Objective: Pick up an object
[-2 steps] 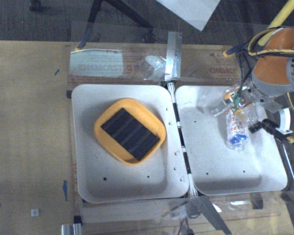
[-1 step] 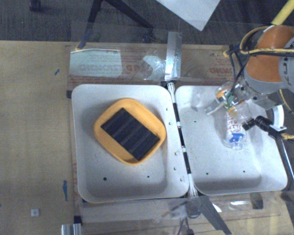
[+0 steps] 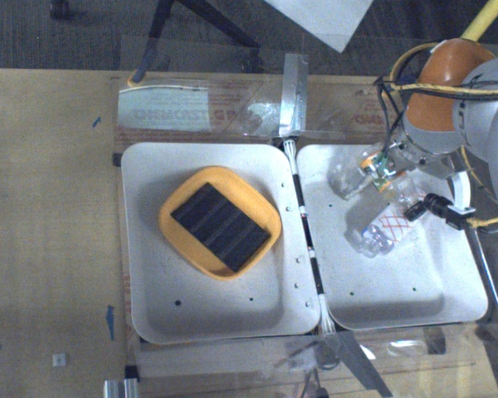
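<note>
Because the pincer (image 3: 388, 166) hung over the right bin (image 3: 448, 293) (finger state indeterminable), the clear plastic item (image 3: 382, 229) lay reachable.

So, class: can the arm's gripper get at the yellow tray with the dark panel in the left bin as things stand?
Probably yes. The yellow tray lies alone in the left bin, uncovered from above; the gripper hovers over the right bin, with a low divider between.

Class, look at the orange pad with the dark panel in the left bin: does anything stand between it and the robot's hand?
Only the raised rims where the two bins meet. The hand is over the right bin, and the orange pad lies uncovered.
</note>
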`<state>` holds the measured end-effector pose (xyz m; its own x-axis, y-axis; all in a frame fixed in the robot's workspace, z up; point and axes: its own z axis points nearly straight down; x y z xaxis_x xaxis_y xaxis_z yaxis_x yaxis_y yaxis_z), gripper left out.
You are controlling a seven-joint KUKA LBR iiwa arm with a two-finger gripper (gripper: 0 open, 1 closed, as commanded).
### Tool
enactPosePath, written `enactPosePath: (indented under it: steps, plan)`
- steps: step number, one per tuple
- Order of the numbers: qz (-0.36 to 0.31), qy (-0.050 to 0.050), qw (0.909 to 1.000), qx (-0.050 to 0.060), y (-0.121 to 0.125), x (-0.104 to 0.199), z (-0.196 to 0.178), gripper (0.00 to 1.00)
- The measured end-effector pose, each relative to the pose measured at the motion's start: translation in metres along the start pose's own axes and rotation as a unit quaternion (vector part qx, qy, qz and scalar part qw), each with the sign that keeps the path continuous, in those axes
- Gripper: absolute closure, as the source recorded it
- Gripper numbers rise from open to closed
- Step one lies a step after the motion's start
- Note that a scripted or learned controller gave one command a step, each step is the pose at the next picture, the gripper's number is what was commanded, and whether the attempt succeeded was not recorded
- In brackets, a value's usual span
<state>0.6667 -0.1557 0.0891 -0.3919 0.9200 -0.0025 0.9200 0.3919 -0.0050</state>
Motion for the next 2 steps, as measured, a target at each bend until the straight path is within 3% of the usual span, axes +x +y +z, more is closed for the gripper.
enactPosePath:
  steps: [1,2]
  plan:
    - [-0.001,-0.001,1.0,0.001,0.0,0.0,-0.009,1.0]
    - [-0.118,-0.002,0.993,-0.005,0.01,0.023,-0.092,1.0]
